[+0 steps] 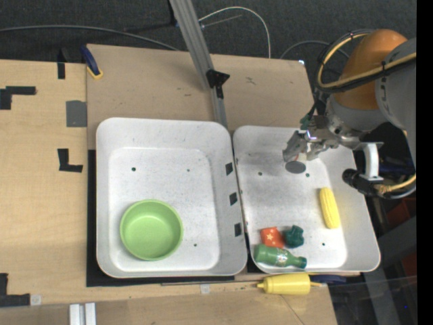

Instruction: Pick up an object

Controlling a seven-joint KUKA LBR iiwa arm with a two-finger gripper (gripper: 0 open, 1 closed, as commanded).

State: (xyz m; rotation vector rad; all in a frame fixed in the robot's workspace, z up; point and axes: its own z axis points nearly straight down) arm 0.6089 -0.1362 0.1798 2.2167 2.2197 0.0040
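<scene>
My gripper (296, 156) hangs over the back part of the right bin (270, 147), its fingers pointing down and left above the bare bin floor. Nothing shows between them. A yellow corn cob (329, 207) lies in the right bin to the front right of the gripper. At the bin's front edge sit a small orange-red object (271, 236), a dark teal object (293, 235) and a green bottle (279, 256) lying on its side.
The left bin (162, 134) holds a green bowl (151, 229) at its front left. A yellow bottle (287, 284) lies on the bench just outside the right bin's front edge. A grey pole (193, 32) slants up behind the bins.
</scene>
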